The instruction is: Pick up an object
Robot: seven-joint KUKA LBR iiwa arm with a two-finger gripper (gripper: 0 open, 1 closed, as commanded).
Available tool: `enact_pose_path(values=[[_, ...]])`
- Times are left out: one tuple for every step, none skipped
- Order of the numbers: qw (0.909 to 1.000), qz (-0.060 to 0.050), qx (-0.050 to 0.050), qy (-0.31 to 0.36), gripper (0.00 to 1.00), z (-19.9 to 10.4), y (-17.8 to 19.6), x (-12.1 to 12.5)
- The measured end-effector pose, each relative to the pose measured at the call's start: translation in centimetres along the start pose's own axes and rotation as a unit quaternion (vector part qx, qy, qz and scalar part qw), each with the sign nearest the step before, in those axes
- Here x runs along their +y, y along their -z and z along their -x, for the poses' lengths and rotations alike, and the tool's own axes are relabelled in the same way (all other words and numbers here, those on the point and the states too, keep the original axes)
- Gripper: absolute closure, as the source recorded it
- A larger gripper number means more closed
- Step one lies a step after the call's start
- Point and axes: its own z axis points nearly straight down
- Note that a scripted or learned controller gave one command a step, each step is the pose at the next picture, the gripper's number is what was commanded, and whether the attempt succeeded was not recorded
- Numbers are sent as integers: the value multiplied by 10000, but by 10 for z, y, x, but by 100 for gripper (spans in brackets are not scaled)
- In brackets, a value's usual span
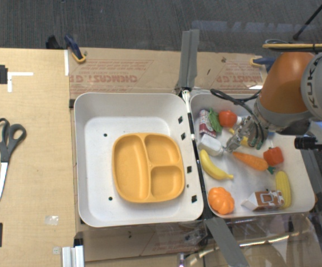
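Note:
My gripper [234, 139] hangs low in the right bin [303, 174], its metal fingers pointing down and left over the bin's upper middle. Close around it lie a red tomato [227, 118], a red and green can [207, 122], a white block [211, 144] and an orange carrot [250, 161]. Further toward the front are a yellow banana [215, 166], an orange pumpkin-like fruit [221, 200], a corn cob [283, 186], a small carton [266, 199] and a red pepper [273, 156]. Nothing shows between the fingers.
The left bin [88, 149] holds a yellow divided plate [148, 167]. Scissors [6, 143] lie on the wooden bench at the far left. A grey divider post [188, 57] rises between the bins at the back.

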Motion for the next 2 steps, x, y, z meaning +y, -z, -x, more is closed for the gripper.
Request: enact_pose_path(values=[[9961,-3,14,-886,100,-8,90,73],[9700,-19,24,-2430,100,-88,162,102]])
